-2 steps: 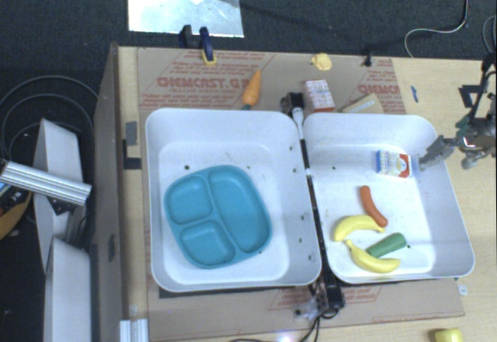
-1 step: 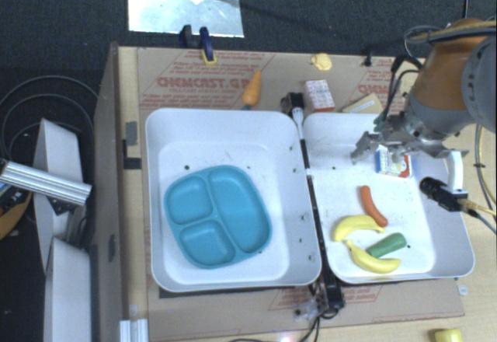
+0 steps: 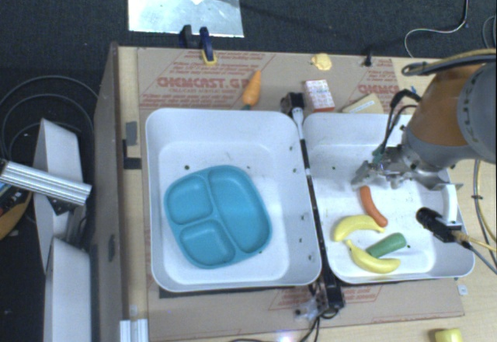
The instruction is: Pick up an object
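A blue divided plate [image 3: 218,215] lies in the left bin [image 3: 225,127]. In the right bin [image 3: 342,134], an orange sausage [image 3: 373,206], two bananas [image 3: 359,226] and a green cucumber [image 3: 386,244] cluster near the front. The gripper [image 3: 380,175] hangs just above the sausage; its state cannot be told.

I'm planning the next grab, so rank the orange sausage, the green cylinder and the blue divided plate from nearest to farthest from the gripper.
From the gripper:
1. Orange sausage, right bin, just below it.
2. Green cylinder, right bin, lower down.
3. Blue divided plate, left bin.
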Tool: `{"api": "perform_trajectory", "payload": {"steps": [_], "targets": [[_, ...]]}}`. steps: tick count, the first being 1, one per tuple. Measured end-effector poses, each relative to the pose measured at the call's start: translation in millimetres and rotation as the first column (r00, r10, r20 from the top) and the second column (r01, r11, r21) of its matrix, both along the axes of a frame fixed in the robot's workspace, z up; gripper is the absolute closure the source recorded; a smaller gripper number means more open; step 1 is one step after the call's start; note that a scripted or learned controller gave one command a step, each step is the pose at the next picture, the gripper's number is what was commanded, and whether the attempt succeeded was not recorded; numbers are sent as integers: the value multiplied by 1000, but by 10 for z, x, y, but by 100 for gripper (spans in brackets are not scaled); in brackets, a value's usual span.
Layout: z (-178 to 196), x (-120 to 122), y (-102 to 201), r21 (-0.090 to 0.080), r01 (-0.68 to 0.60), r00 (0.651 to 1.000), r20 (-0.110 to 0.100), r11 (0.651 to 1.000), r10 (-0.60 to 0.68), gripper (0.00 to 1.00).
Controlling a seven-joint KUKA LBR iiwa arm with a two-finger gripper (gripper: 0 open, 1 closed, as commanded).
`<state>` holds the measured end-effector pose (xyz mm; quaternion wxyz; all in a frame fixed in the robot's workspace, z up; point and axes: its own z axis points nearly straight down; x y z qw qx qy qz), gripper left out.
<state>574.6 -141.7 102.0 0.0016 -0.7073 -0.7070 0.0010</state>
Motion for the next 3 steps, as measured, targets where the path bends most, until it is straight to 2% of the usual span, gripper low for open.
{"api": "perform_trajectory", "payload": {"steps": [1, 2, 3], "targets": [[-180, -150, 131, 0, -1, 1000, 3, 1000, 1, 0], [-74, -138, 127, -1, -2, 1000, 6, 1000, 2, 100], [882, 266, 870, 0, -12, 1000, 15, 1000, 12, 100]]}}
